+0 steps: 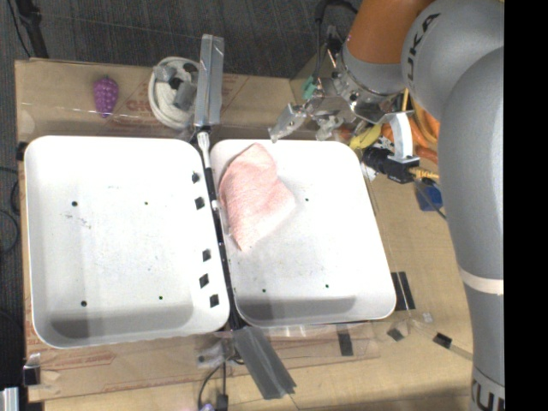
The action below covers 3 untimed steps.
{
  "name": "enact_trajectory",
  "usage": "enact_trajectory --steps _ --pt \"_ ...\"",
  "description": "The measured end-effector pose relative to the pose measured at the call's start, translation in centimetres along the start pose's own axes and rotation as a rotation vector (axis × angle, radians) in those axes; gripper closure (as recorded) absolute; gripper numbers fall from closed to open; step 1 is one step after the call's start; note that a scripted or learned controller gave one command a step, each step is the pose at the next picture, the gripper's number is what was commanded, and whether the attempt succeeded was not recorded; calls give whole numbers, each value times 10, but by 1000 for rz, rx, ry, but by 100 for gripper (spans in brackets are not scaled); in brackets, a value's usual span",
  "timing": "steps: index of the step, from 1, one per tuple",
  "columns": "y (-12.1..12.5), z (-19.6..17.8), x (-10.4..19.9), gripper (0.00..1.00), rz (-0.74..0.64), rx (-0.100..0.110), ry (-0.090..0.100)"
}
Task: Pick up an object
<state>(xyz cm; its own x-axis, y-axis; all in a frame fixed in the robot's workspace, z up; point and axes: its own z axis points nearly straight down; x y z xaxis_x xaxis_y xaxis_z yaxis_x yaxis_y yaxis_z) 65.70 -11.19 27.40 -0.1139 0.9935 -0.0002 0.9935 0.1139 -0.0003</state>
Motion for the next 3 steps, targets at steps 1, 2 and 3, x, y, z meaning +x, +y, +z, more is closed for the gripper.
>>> enact_trajectory --steps 1,2,3 --pt "-1 47 -7 0 -30 3 0" --pt "-9 102 -28 0 -90 3 1" --pt "-3 103 -26 0 -40 -1 -1"
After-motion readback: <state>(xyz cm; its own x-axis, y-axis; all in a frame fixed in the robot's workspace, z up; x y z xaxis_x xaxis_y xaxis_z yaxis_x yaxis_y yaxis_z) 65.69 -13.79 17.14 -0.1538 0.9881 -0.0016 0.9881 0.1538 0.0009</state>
